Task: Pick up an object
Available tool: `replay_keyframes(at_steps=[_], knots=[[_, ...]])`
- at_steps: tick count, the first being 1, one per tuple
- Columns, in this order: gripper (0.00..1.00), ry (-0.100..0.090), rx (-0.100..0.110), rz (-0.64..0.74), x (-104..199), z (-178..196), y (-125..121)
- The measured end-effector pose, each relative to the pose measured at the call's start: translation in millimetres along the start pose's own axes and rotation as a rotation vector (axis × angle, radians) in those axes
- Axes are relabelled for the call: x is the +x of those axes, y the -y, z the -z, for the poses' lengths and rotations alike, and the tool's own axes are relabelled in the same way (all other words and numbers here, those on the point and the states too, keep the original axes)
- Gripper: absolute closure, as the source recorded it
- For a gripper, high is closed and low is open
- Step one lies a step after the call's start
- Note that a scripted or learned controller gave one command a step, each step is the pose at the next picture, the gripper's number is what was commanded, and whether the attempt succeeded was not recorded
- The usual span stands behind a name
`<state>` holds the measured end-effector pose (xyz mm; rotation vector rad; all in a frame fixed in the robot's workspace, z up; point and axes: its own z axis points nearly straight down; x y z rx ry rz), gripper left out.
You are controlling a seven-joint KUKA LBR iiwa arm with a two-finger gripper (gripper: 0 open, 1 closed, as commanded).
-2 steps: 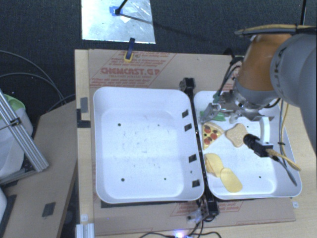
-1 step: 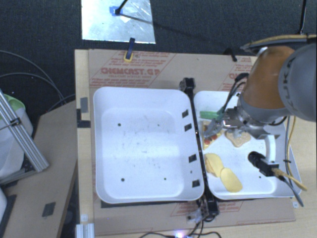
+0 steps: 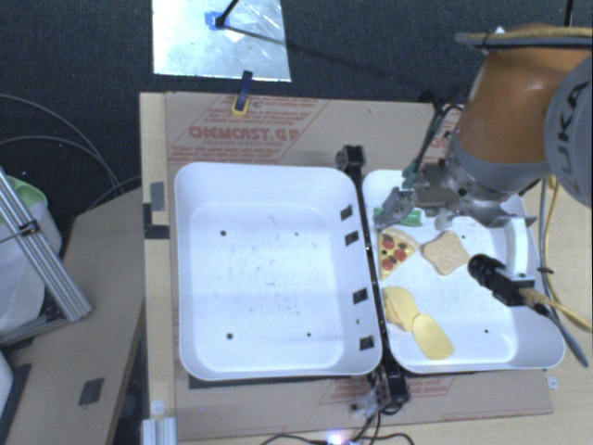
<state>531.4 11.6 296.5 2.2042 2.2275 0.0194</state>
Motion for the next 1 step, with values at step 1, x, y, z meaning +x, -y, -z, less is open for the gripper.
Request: replay_keyframes(at_steps=[1], knots=[[0.00,0.004,0.023,-0.011,-20.0,-114.4,-8.8]])
